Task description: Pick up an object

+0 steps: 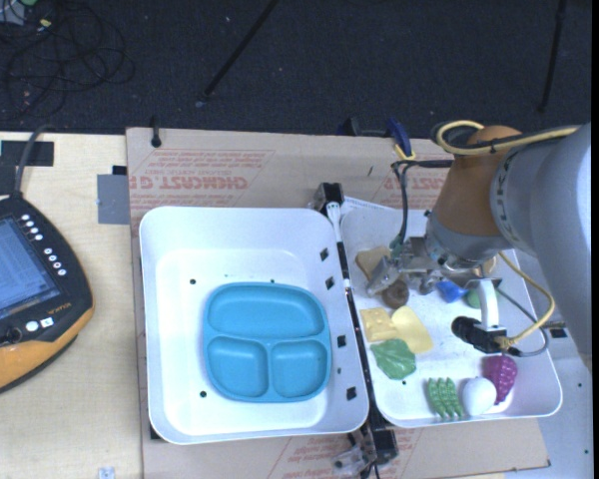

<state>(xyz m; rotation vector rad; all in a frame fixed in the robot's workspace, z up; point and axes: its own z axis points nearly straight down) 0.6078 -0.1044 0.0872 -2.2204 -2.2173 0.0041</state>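
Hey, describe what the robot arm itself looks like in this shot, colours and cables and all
The arm is a thick, rounded grey casing with an orange band above the wrist. A yellow cable loops over the band, and darker wires run down to the metallic gripper.

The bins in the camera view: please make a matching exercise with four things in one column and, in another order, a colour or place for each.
Things:
1. divided tray
2. grape bunch
3. ridged piece
4. leaf-shaped piece

Descriptions:
A. purple, near the right bin's lower right corner
B. green, just below the yellow pieces
C. blue, alone in the left bin
D. green with ridges, at the right bin's front edge beside a white ball

Pairs: 1-C, 2-A, 3-D, 4-B
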